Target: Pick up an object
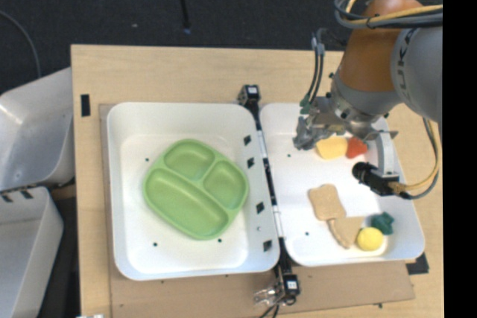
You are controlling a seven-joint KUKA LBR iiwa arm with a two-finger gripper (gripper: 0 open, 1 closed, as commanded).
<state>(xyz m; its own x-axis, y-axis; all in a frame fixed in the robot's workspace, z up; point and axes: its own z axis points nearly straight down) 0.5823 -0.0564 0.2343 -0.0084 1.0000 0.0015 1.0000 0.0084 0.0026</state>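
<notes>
My gripper hangs over the back left part of the right bin, under the orange-banded wrist. Its dark fingers point down toward the bin floor, just left of a yellow-orange block. A red piece lies right beside that block. Nearer the front lie two tan bread-like slices, a yellow ball and a small dark green piece. I see nothing between the fingers.
The left bin holds a green divided plate. A black clip and cabling hang off the arm over the right bin's right side. A divider wall with black clips runs between the bins.
</notes>
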